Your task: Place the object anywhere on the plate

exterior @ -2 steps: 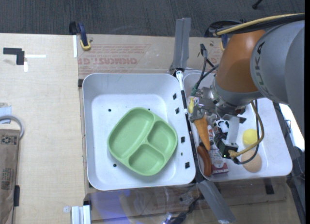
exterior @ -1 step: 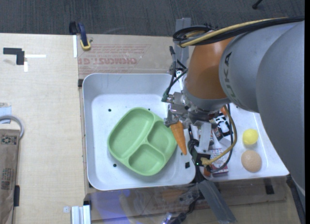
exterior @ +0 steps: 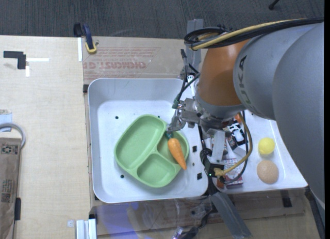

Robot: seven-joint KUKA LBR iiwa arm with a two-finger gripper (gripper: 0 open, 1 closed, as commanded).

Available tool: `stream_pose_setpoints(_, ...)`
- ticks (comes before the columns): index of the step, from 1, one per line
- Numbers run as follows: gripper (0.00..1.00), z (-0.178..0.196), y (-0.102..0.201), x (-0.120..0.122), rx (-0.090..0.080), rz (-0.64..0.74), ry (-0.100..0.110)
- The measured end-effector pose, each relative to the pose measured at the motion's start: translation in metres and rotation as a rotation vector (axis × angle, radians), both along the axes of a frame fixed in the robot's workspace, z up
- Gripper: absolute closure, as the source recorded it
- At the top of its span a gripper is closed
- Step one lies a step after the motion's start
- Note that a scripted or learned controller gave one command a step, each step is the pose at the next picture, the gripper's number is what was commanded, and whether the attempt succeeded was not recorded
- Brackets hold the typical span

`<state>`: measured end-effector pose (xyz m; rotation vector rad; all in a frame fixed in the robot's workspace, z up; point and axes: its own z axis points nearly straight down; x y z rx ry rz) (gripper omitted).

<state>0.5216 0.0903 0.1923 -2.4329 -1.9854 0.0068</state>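
Here the fingers (exterior: 172, 127), state unclear, meet the carrot (exterior: 177, 153) on the green plate (exterior: 139, 145).

— Inspector A: What is lying in the left bin?
— Inspector B: A green divided plate (exterior: 146, 150), sitting flat. An orange carrot (exterior: 177, 153), green-tipped, is lying slantwise along the plate's right compartment, touching the rim.

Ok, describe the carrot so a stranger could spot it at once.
Find the left white bin; a green divided plate lies in it. On the plate's right-hand section, just below the claw, lies the carrot. It is the one orange, tapered thing there, unlike the round yellow ball and tan ball in the other bin.
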Motion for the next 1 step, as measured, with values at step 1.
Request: stream_pose_setpoints(1,0.0,-0.0021,-0.0619,-0.0447,0.0,-0.008,0.001)
